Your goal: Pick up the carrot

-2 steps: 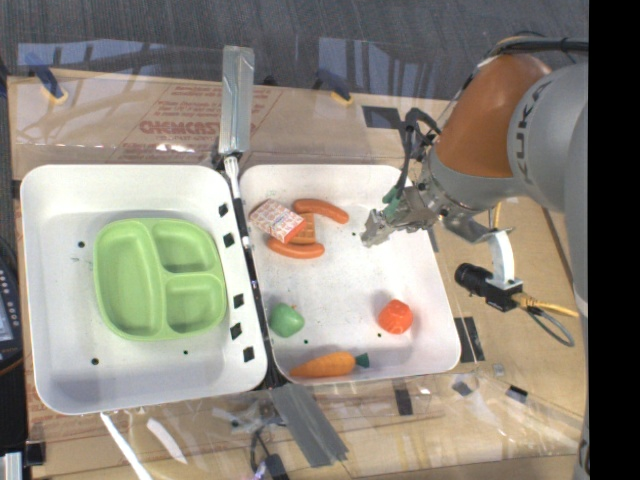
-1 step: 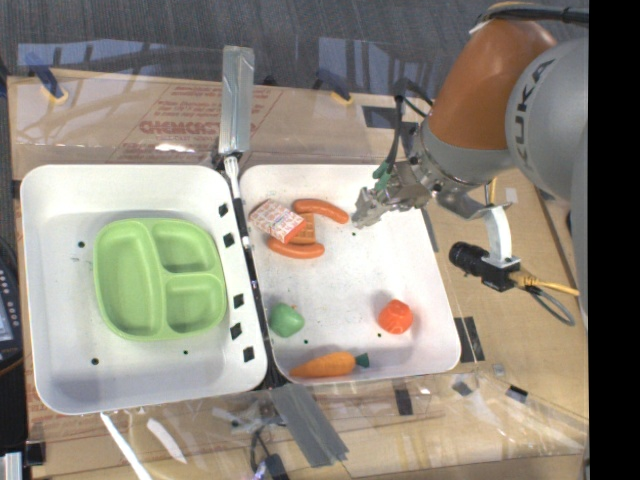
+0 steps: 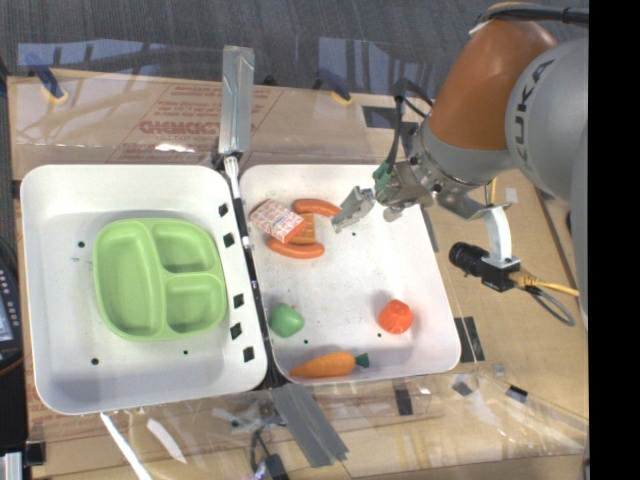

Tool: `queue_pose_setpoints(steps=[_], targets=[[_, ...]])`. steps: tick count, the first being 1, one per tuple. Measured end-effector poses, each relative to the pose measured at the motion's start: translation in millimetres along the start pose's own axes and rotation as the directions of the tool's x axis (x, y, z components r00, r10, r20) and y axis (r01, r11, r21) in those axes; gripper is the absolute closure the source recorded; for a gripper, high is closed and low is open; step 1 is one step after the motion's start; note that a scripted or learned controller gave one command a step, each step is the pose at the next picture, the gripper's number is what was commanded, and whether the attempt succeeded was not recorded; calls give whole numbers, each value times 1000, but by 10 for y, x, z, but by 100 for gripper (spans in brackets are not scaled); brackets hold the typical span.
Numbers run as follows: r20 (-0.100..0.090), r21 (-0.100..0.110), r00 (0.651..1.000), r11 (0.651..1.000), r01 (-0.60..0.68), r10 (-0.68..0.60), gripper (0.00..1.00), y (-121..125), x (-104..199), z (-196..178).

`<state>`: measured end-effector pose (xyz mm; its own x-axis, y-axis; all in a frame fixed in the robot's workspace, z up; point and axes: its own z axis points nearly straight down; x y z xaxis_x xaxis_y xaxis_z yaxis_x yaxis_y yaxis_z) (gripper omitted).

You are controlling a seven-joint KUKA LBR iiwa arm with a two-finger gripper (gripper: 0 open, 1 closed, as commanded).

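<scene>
Step in hand: the approach, as I judge it. The arm [image 3: 500,78] hangs over the far right corner of the right bin [image 3: 425,268], and the carrot [image 3: 325,365] lies untouched on the bin floor, so no pick has begun.
Next move: the arm would need to travel from the far side of the right bin to its near edge, turn the wrist so the fingers straddle the carrot across its width, then come down low enough to close on it. The carrot lies close to the near wall, which leaves little room on that side.
Left bin [image 3: 45,218]: carries a green divided plate [image 3: 160,276] in its middle; nothing there matters for this pick.
Right bin contents: two sausages [image 3: 300,248] and a small red-and-white packet [image 3: 277,220] sit near the far left corner; a red tomato-like piece [image 3: 395,316] sits toward the right edge; a green piece [image 3: 287,319] sits by the left edge.
Carrot: lengthways along the near edge of the right bin, green top pointing right, well apart from the sausages, near the green piece.
Pincer: the gripper [image 3: 355,208] hovers above the far half of the right bin, just right of the sausages. It carries nothing that I can see; how far apart its tips stand I cannot tell from here.
</scene>
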<state>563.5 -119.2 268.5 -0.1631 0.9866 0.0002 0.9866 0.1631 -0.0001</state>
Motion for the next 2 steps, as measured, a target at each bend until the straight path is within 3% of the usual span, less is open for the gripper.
queue_pose_setpoints(steps=[1, 2], targets=[[-2, 9, 991, 991, -133, 133, 0, 299, 92, 1627], [3, -5, 1000, 1000, 22, -22, 0, 213, -591, -633]])
